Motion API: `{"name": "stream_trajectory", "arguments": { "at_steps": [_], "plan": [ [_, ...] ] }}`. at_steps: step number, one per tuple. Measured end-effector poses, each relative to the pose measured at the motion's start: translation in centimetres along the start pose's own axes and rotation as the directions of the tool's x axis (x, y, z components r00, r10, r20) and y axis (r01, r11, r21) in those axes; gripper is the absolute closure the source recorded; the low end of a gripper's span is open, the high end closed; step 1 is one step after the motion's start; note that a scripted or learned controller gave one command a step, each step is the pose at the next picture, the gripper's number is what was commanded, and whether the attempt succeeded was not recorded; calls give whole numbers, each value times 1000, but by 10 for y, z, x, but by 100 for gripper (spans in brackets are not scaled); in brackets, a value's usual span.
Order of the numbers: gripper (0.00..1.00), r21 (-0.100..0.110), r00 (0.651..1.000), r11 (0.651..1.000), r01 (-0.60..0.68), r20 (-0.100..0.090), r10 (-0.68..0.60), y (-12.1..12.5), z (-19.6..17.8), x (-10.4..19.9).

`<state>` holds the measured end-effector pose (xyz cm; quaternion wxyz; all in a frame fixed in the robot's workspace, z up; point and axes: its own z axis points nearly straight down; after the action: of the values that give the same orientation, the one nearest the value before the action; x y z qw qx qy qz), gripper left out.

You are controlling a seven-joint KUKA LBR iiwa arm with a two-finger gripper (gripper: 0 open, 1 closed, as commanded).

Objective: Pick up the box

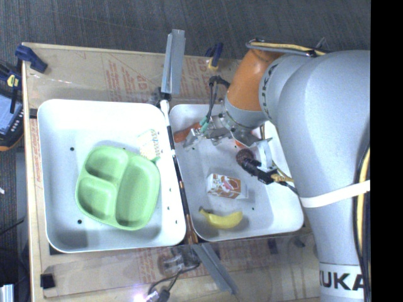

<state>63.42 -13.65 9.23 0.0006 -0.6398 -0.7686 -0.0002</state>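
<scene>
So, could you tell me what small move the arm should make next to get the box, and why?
Probably shift the gripper toward the near side of the right bin until it is over the box. The gripper sits at the bin's far end, while the box lies flat mid-bin, just beyond the banana.

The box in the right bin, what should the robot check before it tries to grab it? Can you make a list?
1. Box lies in the right bin: ok.
2. Box top uncovered: ok.
3. Banana apart from the box: ok.
4. Gripper directly above the box: not ok, it sits toward the bin's far end.
5. Fingers open: cannot tell.
</scene>
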Motion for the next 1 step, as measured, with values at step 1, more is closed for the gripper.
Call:
{"name": "stream_trajectory", "arguments": {
  "at_steps": [1],
  "plan": [
    [0, -1, 999, 999, 45, 1, -45, 24, -15, 6]
  ]
}}
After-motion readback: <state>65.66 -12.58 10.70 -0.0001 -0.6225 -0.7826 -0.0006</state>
